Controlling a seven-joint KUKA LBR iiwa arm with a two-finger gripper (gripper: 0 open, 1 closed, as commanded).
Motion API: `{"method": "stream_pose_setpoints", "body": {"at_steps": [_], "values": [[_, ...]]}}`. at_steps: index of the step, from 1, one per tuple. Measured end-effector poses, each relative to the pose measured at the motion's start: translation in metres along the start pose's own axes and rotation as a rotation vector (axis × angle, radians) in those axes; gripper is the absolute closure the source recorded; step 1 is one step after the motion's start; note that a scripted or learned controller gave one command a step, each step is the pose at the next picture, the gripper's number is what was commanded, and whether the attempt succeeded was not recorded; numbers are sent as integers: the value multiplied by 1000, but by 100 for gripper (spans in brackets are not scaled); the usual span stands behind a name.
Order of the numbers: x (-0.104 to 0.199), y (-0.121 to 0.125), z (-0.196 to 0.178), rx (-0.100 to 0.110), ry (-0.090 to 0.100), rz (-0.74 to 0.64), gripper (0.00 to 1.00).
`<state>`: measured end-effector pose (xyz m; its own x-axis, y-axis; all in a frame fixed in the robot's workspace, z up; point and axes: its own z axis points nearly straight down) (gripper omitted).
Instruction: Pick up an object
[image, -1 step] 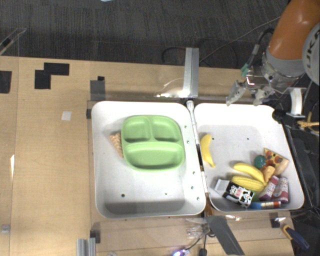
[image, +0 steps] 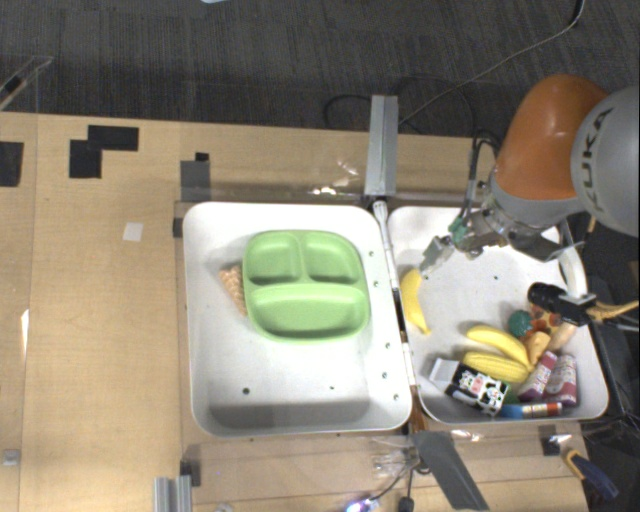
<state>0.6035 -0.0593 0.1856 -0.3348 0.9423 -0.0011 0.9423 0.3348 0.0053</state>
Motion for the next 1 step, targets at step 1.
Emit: {"method": "stream_pose_setpoints", "body": {"at_steps": [1], "values": [[-51,19,95,-8,-6,-121,0]]}}
